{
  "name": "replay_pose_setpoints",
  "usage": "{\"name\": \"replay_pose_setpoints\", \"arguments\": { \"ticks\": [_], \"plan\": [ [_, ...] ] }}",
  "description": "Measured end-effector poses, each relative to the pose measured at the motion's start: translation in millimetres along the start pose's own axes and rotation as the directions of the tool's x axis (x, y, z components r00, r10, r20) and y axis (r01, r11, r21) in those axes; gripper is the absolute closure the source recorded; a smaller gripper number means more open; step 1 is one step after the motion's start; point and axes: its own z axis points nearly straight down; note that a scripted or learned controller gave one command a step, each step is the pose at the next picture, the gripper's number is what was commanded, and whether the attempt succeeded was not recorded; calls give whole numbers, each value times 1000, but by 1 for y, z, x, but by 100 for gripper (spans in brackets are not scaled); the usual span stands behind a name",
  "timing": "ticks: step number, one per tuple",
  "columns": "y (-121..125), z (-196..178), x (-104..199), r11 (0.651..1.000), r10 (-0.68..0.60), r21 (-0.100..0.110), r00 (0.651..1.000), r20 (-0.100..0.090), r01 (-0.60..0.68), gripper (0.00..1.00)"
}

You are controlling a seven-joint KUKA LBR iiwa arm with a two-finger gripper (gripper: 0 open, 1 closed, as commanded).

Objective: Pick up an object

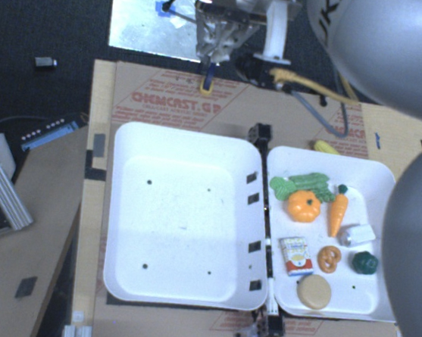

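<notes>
The right bin (pixel 384 177) holds several small objects: a green leafy vegetable (pixel 301 184), an orange pumpkin-like piece (pixel 304 206), a carrot (pixel 338 211), a white block (pixel 357 235), a dark green piece (pixel 365 262), a pretzel (pixel 329 258), a small red-and-white carton (pixel 296 256) and a tan round disc (pixel 314 292). My gripper (pixel 208 63) hangs high at the top of the view, behind the far edge of the left bin (pixel 117 190). It is well away from all the objects, and its fingers come together at the tip with nothing between them.
A yellow object (pixel 324 147) lies just outside the right bin's far rim. A small yellow piece (pixel 206 87) sits on the cardboard below my gripper. The grey arm (pixel 393 49) fills the upper right. A black divider (pixel 262 216) runs between the bins.
</notes>
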Motion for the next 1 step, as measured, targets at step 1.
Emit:
{"name": "replay_pose_setpoints", "arguments": {
  "ticks": [1],
  "plan": [
    [19,-14,0,1000,-1,-1,1000,0,1,100]
  ]
}}
